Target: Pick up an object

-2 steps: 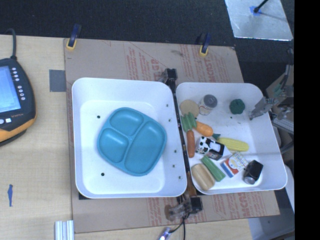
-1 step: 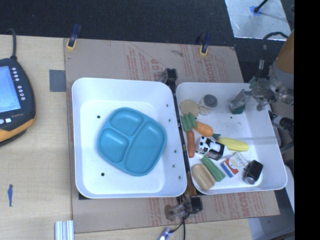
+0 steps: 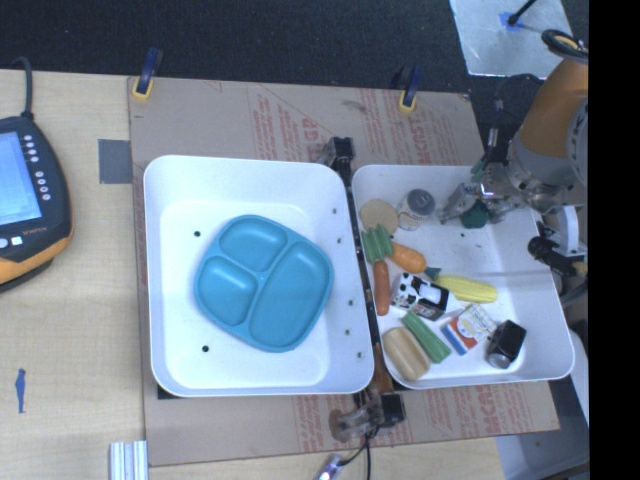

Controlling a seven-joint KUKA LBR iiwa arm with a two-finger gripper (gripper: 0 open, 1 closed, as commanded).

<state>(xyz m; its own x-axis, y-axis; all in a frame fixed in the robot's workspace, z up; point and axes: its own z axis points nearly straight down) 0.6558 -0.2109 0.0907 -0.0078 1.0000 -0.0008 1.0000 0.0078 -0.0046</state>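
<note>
At the upper right of the frame, saw the gripper (image 3: 481, 200) low over the far corner of the right bin (image 3: 545, 373), beneath the grey arm (image 3: 560, 118) with its orange band. Could not tell whether open or closed, nor whether anything was held. Noted a small dark green piece (image 3: 474, 218) just below it, contact unclear. Found the other objects lower and to the left in that bin: a tan disc (image 3: 378, 214), a grey-capped jar (image 3: 420, 203), an orange carrot (image 3: 408, 258), a yellow cob (image 3: 468, 288), a tan bun (image 3: 405, 353) and a black block (image 3: 505, 343). Left of that, saw a blue divided plate (image 3: 264, 282) lying in the left bin (image 3: 165, 183). Spotted a handheld screen unit (image 3: 25, 198) at the left edge.
</note>
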